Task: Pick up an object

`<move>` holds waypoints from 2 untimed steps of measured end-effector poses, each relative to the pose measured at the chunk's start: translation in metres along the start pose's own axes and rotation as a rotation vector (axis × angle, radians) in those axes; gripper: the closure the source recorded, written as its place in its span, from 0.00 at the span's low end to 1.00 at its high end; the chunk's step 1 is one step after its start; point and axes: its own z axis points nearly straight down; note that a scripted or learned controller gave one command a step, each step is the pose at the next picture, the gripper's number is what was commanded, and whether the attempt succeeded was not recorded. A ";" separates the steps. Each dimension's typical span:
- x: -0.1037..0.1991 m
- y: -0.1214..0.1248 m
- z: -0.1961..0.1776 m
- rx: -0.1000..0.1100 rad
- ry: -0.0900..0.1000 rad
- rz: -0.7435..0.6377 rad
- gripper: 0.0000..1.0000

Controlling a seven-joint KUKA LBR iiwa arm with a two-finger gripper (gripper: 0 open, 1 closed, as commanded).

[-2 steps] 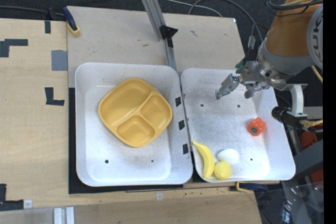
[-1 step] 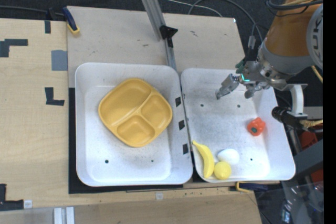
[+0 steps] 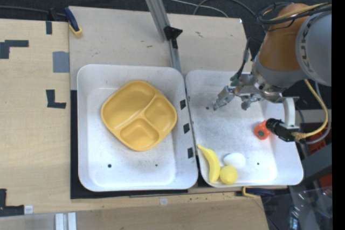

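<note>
The gripper is hanging open and holding nothing, above the right bin, well apart from the banana.

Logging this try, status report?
Gripper open, holding nothing, over right bin. Banana, white egg, lemon untouched at near edge. Nothing between them.

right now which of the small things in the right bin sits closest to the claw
The small orange-red object, alone by the right bin's right wall, just below the claw. The curved yellow banana, white egg-shaped ball and round yellow lemon cluster at the near edge.
</note>
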 end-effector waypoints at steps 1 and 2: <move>0.007 -0.002 0.046 -0.001 0.000 0.000 0.00; 0.007 -0.003 0.100 0.001 0.000 0.000 0.00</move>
